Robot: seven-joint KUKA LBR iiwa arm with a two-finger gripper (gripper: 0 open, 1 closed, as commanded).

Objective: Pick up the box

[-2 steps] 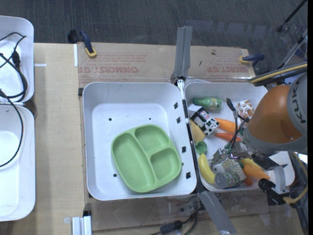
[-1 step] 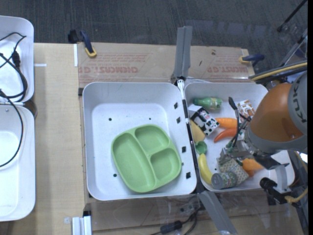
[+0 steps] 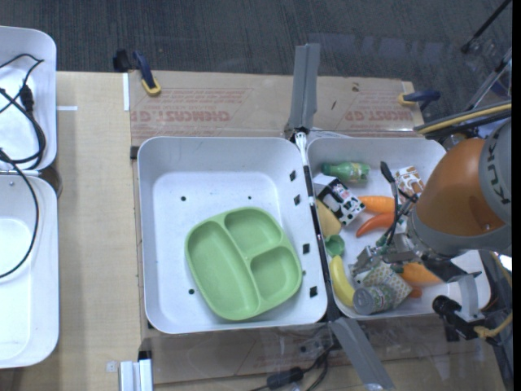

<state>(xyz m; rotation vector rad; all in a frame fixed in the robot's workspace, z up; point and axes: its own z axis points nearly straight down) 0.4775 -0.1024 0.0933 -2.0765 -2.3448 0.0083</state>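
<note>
A small black-and-white box (image 3: 342, 203) lies in the right bin (image 3: 368, 142), near its left wall. A second small box (image 3: 408, 178), white with orange print, sits towards the bin's back right, just beside the arm. My gripper (image 3: 381, 255) is low over the clutter in the middle of this bin, right of and nearer than the black-and-white box, and apart from it. It hangs just above a patterned packet (image 3: 389, 284). The arm's orange band (image 3: 460, 192) hides the bin's right part.
The right bin also holds a green bottle (image 3: 348, 169), two carrots (image 3: 376, 204), a banana (image 3: 340, 278), a grey can (image 3: 368, 301) and an orange piece (image 3: 422, 274). The left bin (image 3: 163, 218) holds a green divided plate (image 3: 242, 261). A metal divider (image 3: 305, 88) stands between the bins.
</note>
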